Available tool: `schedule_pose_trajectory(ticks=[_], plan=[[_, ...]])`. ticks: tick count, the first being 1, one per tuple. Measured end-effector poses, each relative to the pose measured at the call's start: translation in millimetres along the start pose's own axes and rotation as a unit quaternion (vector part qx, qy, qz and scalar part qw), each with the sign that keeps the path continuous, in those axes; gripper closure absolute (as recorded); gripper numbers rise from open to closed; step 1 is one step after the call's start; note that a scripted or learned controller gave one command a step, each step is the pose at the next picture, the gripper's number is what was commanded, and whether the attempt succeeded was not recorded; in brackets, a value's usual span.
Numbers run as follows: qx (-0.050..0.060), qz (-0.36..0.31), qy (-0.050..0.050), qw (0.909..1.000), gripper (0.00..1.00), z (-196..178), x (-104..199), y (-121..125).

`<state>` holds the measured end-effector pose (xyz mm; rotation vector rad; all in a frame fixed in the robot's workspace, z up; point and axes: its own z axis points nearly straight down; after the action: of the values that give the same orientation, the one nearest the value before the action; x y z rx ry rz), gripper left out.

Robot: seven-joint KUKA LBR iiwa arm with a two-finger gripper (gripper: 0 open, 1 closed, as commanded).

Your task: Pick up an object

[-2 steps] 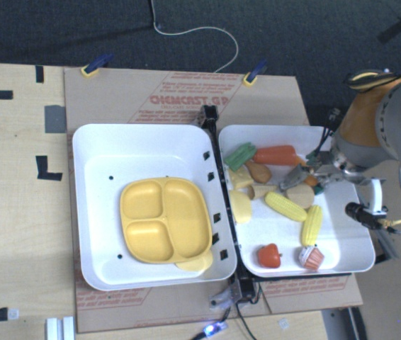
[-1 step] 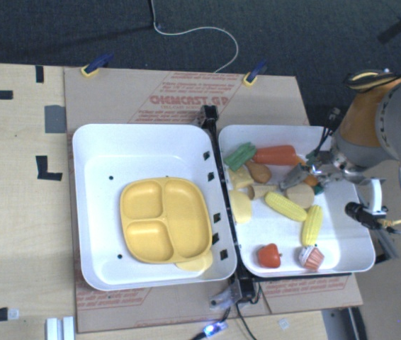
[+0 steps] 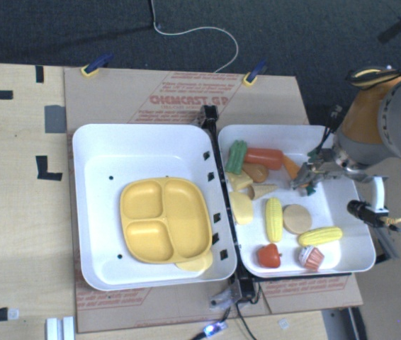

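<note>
Gripper (image 3: 307, 179) low in right bin (image 3: 360, 264), can't tell its state; nearest pick is orange wedge (image 3: 292, 166) just left and up, tan disc (image 3: 297, 218) just below, corn (image 3: 274, 219) lying lengthwise farther lower-left.

The arm (image 3: 381, 129) is grey, rounded and bulky, with an orange band above the wrist. Its gripper (image 3: 307, 180) is small, of dark and silvery metal. A black cable (image 3: 370, 214) runs beside a white bracket.

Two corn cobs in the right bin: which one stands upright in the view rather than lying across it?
The corn cob in the bin's middle, left of the tan disc, runs top to bottom. The other cob lies crosswise below the disc.
</note>
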<state>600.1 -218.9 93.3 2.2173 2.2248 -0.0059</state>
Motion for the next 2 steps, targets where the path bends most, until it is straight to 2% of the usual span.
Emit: schedule_pose_trajectory(ticks=[1, 2], plan=[[-0.001, 0.001, 0.001, 1.0000, 1.00, -42.8, -3.9, -4.0], [-0.002, 0.000, 0.001, 1.0000, 1.00, -88.2, -3.2, 5.5]])
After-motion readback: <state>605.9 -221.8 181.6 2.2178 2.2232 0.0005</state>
